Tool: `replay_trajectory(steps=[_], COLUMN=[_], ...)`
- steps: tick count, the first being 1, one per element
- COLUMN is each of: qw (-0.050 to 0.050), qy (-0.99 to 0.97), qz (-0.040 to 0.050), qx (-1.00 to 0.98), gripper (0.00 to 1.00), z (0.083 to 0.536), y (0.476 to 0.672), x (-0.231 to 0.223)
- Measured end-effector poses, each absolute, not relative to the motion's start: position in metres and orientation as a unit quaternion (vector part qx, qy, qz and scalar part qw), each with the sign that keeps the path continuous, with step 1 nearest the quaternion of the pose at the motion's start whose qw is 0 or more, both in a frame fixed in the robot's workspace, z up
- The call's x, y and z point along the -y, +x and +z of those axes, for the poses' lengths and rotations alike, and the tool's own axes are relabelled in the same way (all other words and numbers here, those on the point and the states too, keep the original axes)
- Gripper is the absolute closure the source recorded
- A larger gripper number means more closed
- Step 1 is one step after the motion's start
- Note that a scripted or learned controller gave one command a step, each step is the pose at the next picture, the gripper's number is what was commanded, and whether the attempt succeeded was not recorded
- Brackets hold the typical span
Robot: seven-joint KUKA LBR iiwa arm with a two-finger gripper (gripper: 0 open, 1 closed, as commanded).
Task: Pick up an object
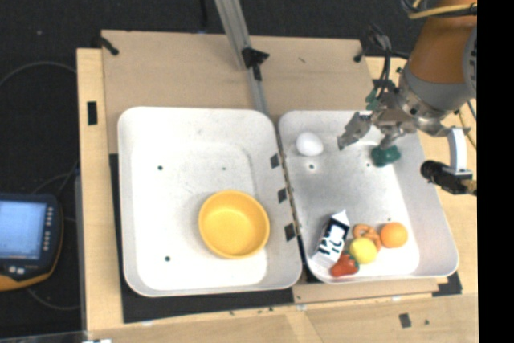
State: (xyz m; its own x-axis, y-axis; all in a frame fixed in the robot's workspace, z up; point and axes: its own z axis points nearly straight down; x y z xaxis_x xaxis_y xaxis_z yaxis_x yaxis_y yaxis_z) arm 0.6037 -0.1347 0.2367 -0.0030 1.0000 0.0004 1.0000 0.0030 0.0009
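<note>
My gripper (365, 132) hangs over the upper part of the right bin (418, 205), reaching in from the bin's right side, and its two fingers are spread apart with nothing between them. One finger (351, 132) points down and left toward a white ball (309, 144), which sits in the right bin's upper left corner, a short way apart from that fingertip. Just below my wrist, toward the right bin's upper right, lies a small green object (386, 155), near the gripper but not in it. Down at the right bin's lower edge there's a cluster: a black-and-white carton (332, 237) tilted at the left, a red fruit (344, 267) just below it, a yellow-green fruit (364, 251) touching beside it, and an orange (393, 235) at the cluster's right end. Left of the right bin, touching it along the shared edge, is the left bin (161, 149), and a yellow bowl (234, 223) sits upright in its lower middle. Both bins rest on the bench (177, 68).
</note>
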Motion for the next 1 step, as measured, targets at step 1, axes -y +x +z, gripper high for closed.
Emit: replay_trajectory(steps=[1], qw=[0.000], qy=[0.706], qz=[0.0006], qx=[-0.708], gripper=[0.00], z=[0.2367], y=[0.6037], x=[0.1347])
